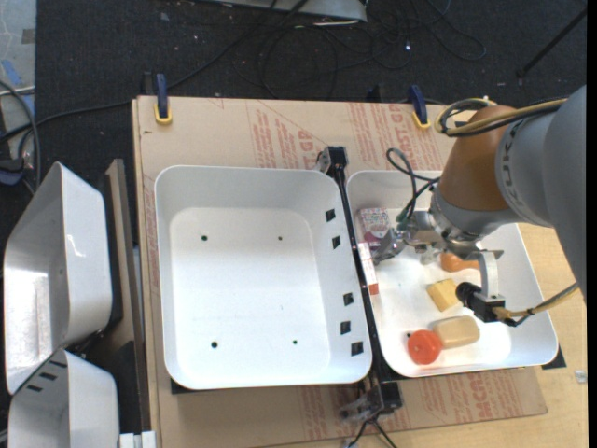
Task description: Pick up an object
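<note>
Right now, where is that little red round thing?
The red round thing lies near the front edge of the right bin, touching the tan block.

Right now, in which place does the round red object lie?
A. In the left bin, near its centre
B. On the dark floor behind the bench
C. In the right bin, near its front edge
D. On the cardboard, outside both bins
C: the round red object lies inside the right bin, near its front edge, beside a tan block.

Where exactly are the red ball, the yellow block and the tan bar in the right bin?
red ball [424, 346], camera view, its top centre.
yellow block [442, 295], camera view, its upper face.
tan bar [456, 331], camera view, its middle.
</note>
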`<state>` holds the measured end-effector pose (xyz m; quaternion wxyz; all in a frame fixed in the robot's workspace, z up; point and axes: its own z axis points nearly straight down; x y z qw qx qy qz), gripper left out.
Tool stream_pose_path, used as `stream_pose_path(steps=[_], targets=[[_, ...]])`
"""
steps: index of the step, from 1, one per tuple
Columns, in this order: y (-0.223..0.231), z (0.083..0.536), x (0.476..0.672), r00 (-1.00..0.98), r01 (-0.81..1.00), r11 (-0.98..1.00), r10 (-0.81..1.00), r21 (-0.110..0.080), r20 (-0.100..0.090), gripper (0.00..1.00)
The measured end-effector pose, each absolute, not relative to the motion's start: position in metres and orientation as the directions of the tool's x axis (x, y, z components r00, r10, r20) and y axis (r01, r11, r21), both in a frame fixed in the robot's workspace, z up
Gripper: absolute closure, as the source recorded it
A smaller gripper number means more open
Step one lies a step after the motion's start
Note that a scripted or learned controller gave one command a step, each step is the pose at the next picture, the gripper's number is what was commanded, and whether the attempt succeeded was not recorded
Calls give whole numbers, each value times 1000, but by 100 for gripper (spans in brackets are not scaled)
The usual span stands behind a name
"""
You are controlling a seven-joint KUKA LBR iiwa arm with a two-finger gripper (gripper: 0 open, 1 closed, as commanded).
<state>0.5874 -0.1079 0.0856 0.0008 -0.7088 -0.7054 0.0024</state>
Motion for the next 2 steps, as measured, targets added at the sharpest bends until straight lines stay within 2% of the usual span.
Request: stream_pose_path(steps=[1,2], targets=[[-147,267,508,6,1000,-6,1000,15,-6,0],[-167,85,539,3,1000,-3,1000,-2,-2,0]])
